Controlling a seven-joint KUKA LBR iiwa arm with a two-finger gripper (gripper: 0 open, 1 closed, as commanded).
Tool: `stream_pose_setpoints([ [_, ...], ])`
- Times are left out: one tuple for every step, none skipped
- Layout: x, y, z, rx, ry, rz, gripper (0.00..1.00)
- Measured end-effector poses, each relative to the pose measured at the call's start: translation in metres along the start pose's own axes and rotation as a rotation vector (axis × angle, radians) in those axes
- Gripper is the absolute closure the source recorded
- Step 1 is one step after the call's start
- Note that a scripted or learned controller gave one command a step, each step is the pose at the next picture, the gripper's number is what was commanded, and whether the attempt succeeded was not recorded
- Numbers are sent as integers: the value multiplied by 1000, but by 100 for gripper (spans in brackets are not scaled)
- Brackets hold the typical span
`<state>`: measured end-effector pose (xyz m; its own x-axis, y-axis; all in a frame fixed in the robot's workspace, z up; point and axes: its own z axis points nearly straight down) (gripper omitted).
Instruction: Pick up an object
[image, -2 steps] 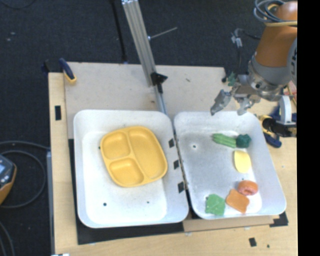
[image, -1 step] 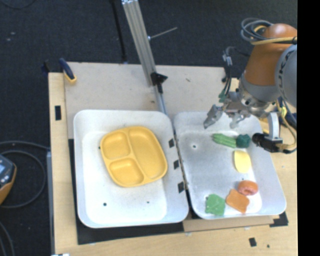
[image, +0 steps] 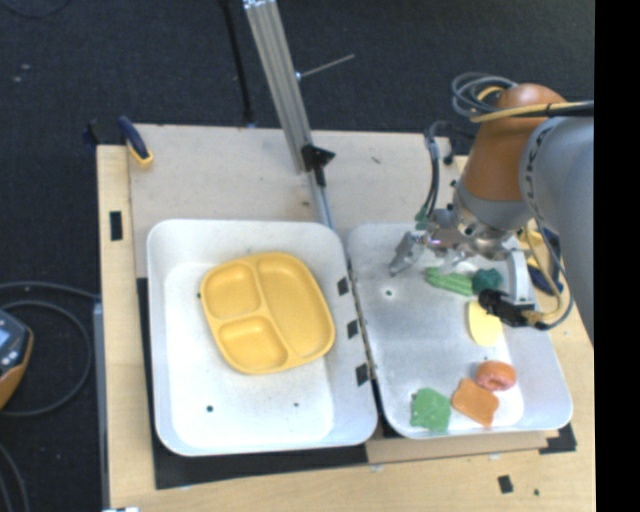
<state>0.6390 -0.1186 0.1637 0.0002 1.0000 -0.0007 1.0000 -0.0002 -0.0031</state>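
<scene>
**Arm parked over the right bin**

Gripper (image: 437, 250) hung at the upper part of the right white bin (image: 400, 330), just beside a long green plastic piece (image: 450, 283). Couldn't tell how the fingers stood. Yellow compartment tray (image: 267, 311) sat in the left bin (image: 180, 420).

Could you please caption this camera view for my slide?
Grey KUKA arm's gripper hovering over the right white bin; yellow divided plastic tray in left.

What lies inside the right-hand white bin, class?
Inside the right bin: a green piece, an orange block, a reddish piece, a yellow piece and a long green item. The claw and arm cover the bin's far corner.
</scene>
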Motion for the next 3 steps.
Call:
stream_pose_setpoints([
  [-7,5,59,-1,-1,1,0],
  [-8,7,44,-9,-2,4,100],
  [-4,9,-20,-11,-1,-2,100],
])
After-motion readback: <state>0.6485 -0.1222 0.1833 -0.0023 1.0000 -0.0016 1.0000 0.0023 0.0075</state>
